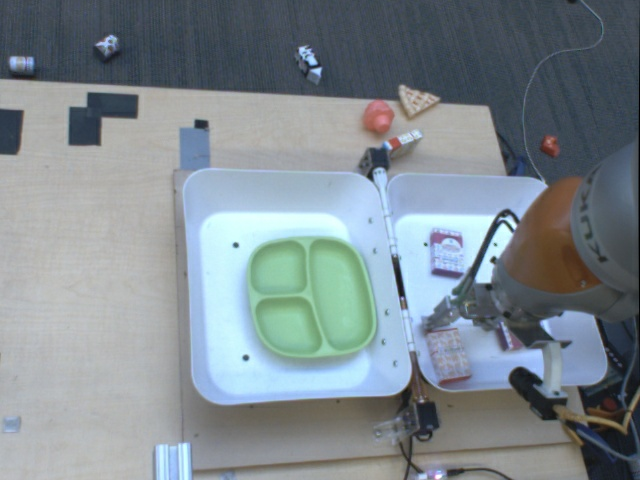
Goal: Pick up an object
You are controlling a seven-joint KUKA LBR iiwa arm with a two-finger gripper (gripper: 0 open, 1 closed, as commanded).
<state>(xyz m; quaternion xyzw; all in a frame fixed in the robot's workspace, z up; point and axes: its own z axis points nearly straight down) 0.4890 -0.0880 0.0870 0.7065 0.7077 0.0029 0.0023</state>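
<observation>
The gripper (450, 313) hangs low in the right bin (590, 363), just above a small red-patterned packet (449, 355); whether it is clenched cannot be told. The packet looks light and flat, likely best pinched across its narrow sides.

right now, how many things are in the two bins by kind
green tray: 1
red box: 1
pink box: 1
total: 3
another item may lie hidden under the arm.
</observation>
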